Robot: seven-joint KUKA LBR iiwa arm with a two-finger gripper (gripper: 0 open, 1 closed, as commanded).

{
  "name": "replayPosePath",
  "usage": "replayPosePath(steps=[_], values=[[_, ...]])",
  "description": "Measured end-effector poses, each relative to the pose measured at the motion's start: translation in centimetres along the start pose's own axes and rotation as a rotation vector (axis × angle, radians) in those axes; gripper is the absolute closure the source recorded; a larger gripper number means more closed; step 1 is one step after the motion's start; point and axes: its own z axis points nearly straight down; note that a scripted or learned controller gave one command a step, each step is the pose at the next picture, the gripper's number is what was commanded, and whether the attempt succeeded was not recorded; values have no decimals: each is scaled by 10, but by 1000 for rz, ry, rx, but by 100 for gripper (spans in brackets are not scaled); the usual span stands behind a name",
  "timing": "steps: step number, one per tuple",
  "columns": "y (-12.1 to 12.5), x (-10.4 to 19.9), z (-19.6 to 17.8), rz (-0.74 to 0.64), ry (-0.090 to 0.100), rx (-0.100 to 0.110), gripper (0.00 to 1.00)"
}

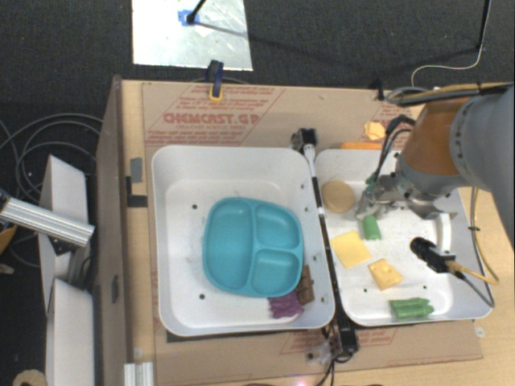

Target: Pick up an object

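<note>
A small green block (371,228) is lying in the right bin (463,312), up near its middle, standing roughly lengthwise toward the camera. It is sitting just below the gripper (368,208), whose tips are reaching down to its upper end; whether they are closing on it cannot be told. A flat yellow cheese slice (351,249) is lying just beside it, toward the lower left.

One fixed overhead camera, slanting down on both white bins (241,158), arm (475,139) from right.
</note>
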Motion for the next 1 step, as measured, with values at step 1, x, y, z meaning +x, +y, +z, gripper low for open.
replayPosePath(steps=[1], values=[[-27,84,-94,-10,3,-2,100]])
